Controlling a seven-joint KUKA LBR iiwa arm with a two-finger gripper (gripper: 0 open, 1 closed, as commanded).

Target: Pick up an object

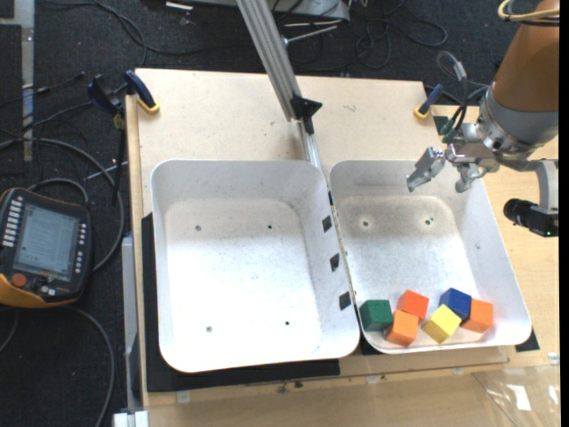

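The gripper (444,173) hangs over the far edge of the right bin (498,247), its two fingers spread wide apart with nothing between them. Taking that bin as the landmark, the remaining items are listed from left to right.

The left bin (178,238) adjoins the right bin along its left wall. Inside the right bin, six small blocks cluster against the near wall, well apart from the gripper. Farthest left in the row lies the green block (376,313), close to the bin's near-left corner. Next come two orange blocks, one (412,303) slightly farther back and one (403,327) nearer the wall, touching or nearly so. The yellow block (441,325) sits just beside them, with the blue block (456,302) immediately behind it. A third orange block (480,314) ends the row toward the near-right corner.

The blocks appear rigid, light and flat-faced, probably wood or foam, so a modest squeeze should hold without damage. The green block is judged the easiest target: its left and far faces stand free, allowing the fingers to straddle two opposite flat sides. The tightly packed neighbours offer little finger clearance, and the sloping bin wall nearby may obstruct a low approach.
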